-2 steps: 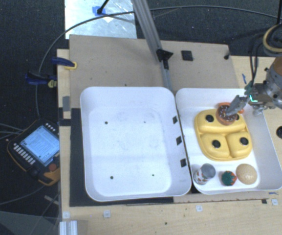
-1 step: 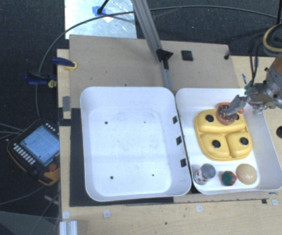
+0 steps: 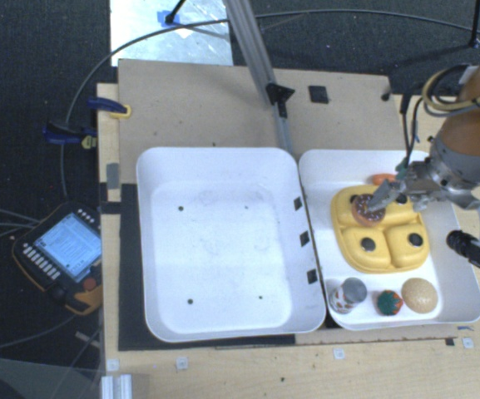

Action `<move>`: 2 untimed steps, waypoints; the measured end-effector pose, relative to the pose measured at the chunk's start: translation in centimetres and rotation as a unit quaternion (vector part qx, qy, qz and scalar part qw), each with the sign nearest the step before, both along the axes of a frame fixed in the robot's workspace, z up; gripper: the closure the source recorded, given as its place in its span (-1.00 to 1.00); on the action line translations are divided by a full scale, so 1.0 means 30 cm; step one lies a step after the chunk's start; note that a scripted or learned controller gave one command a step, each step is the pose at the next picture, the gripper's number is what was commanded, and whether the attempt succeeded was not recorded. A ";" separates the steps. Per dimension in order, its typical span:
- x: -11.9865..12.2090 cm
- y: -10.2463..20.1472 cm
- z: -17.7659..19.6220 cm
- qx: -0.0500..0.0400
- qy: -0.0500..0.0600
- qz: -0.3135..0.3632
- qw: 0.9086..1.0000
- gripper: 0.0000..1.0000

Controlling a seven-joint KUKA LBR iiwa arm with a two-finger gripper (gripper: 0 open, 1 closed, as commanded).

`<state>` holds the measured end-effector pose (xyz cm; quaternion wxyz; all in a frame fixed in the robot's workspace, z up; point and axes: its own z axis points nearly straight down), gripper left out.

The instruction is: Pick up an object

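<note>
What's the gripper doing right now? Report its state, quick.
Gripper: down in the right bin, over the yellow tray, at a small brown piece. Open or closed cannot be told, nor whether it holds anything.

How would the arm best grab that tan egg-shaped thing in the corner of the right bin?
Probably from straight above, fingers closing across the narrower sides of the tan egg-shaped object. It lies on the floor of the right bin, with the bin's wall close on one side and a green and red ball on the other, so a sideways approach looks cramped.
</note>
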<state>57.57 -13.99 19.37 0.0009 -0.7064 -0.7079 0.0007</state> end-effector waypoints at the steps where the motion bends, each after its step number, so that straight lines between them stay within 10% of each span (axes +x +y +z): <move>1: 0.001 -0.007 -0.210 0.000 0.001 0.000 1.000 -1.00; 2: 0.027 0.023 -0.277 0.006 -0.009 0.005 1.000 -1.00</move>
